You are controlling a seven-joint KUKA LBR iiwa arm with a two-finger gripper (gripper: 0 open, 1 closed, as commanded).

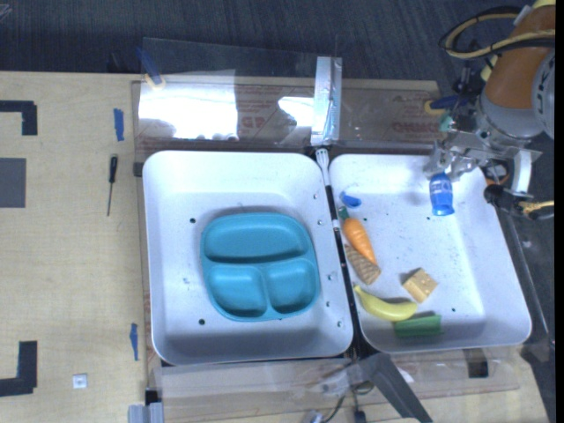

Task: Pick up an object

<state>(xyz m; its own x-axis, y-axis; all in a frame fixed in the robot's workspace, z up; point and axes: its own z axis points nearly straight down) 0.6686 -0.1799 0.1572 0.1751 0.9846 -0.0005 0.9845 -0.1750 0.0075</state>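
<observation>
My gripper [443,176] hangs over the back right part of the right bin [502,263], shut on a small blue object with a pale top [441,197] that dangles just below its fingertips. Lower in the same bin lie an orange carrot [357,233], a brown speckled piece [364,267], a yellow banana [385,306], a green block [416,325] and a tan cube [419,284]. A small blue piece [350,201] sits near the bin's left wall.
The left bin [167,236] holds a teal divided plate [258,264]. A clear panel with a metal post [326,100] stands behind both bins. Cables loop around the arm [515,77] at the top right.
</observation>
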